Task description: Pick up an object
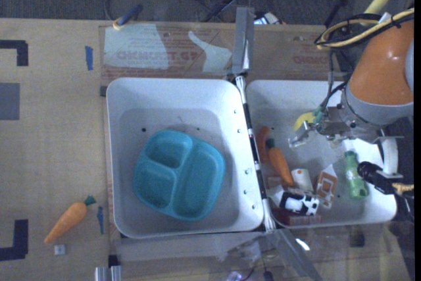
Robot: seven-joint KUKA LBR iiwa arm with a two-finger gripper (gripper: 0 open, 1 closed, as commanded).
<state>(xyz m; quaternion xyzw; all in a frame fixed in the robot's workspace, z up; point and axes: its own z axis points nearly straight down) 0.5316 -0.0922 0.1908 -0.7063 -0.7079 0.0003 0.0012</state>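
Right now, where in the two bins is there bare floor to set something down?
Left bin: bare floor above and left of the teal tray. Right bin: bare floor at its top left, above the carrot. Its lower part is crowded: carrot, cow toy, green bottle, with the claw above.

Even, soft overhead light; slight blur; faint shadows.
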